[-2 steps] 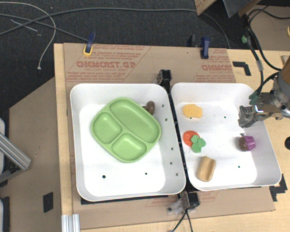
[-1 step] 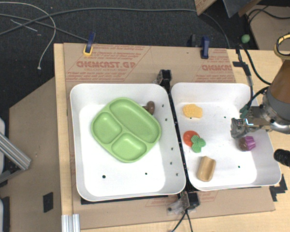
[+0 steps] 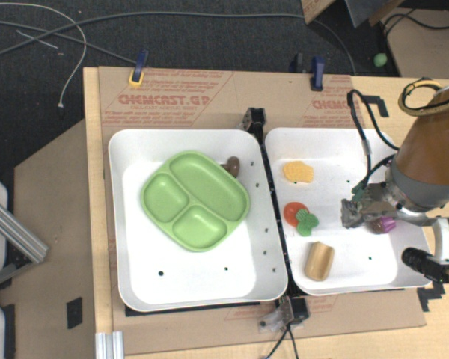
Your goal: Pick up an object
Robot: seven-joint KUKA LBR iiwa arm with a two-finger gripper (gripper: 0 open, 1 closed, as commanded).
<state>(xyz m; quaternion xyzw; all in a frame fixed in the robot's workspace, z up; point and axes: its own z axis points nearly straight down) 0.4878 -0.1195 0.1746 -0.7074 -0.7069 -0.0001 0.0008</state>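
Arm over the right bin, gripper (image 3: 357,212) low beside a purple object (image 3: 385,224).
Whether the jaws are wide or narrow cannot be told. The right bin (image 3: 337,142) also holds a yellow piece (image 3: 298,173), a red-and-green strawberry (image 3: 300,216) and a tan cylinder (image 3: 319,261); the left bin (image 3: 135,223) holds a green divided plate (image 3: 195,200) with a small brown item (image 3: 232,166) at its edge.

I am reading red lettering printed on the cardboard sheet (image 3: 209,88) covering my worktop: "CHEMCAST GP" is showing above the left bin, and a partly hidden repeat is appearing above the right bin.
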